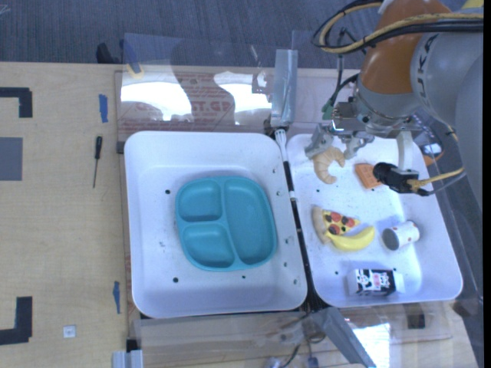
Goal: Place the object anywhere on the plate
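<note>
No writing can be read for certain. The small black-and-white carton (374, 281) lying in the right bin (445, 271) carries a printed pattern, but its marks are too small to make out. A clear plastic sheet (192, 102) behind the left bin (146, 159) lies over reddish printed lettering, blurred by glare and not legible. The desk (54, 228) bears black corner marks (21, 102), not letters.

You're looking at a teal plate (226, 223) with three compartments, sitting flat and a little skewed in the middle of the left white bin (146, 205). A pale tan croissant (330, 162) is lying in the right bin's (437, 282) far left corner, curled, just beneath the gripper (343, 135).
</note>
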You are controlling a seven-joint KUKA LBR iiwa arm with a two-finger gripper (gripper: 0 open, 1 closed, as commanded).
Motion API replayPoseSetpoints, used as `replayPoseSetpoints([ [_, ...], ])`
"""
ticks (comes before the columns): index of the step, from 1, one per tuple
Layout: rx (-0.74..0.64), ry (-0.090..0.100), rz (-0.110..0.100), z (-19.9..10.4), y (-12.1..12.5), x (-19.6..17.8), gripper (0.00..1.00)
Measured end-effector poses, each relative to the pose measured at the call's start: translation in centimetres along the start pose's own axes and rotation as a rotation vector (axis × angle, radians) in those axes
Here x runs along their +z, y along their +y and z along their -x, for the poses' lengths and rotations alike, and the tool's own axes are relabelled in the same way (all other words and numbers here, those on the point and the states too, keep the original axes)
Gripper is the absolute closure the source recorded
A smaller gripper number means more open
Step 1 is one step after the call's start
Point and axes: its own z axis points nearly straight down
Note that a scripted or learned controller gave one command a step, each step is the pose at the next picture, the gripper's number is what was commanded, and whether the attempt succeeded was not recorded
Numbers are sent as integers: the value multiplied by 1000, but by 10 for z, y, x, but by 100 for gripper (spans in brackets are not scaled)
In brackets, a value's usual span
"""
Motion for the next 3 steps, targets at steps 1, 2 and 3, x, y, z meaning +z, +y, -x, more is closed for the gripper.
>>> replayPoseSetpoints([
  [1, -1, 3, -4, -53, -97, 10, 100],
  [2, -3, 5, 0, -118, -166, -49, 100],
  [3, 0, 2, -1, -173, -86, -60, 100],
])
